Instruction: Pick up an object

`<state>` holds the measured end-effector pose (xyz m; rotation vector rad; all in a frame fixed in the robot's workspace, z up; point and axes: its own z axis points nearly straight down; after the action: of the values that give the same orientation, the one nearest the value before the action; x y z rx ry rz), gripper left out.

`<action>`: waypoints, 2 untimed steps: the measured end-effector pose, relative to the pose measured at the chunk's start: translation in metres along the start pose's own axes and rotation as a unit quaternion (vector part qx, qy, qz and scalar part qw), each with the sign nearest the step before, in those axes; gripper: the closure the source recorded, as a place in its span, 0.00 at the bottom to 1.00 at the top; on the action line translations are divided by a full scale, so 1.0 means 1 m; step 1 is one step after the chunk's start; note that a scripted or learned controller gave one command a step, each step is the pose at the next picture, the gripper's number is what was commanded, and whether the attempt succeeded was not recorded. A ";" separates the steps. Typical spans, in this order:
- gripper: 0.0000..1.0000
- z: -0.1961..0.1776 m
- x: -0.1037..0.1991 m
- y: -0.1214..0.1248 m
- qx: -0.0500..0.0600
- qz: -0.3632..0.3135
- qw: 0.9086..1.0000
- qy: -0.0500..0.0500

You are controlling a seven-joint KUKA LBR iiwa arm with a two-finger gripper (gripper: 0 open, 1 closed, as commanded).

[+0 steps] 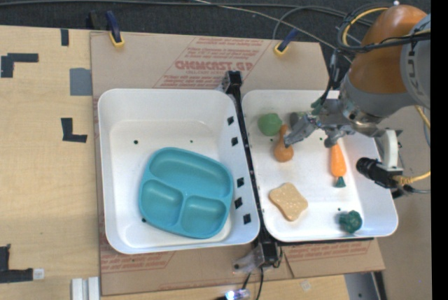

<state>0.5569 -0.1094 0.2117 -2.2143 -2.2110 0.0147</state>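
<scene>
The gripper (311, 125) hangs over the upper middle of the right bin (378, 218), and whether its jaws are parted or closed cannot be told, nor is anything seen between them. Just left of it lie a green ball (269, 124) and a small orange-brown piece (283, 151), a carrot (338, 163) lies toward the right wall, a slice of toast (288, 201) near the front edge and a dark green piece (350, 221) in the front right corner. The left bin (115, 110) holds a teal divided tray (185, 192), and the cardboard (203, 57) beneath both bins carries red print reading "CHEMCRAFT".
</scene>
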 end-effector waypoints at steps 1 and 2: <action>0.00 -0.007 0.000 0.003 -0.007 -0.002 1.000 -0.001; 0.00 0.036 0.002 0.002 -0.005 -0.001 1.000 -0.001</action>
<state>0.5580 -0.1076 0.1756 -2.2186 -2.2195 0.0064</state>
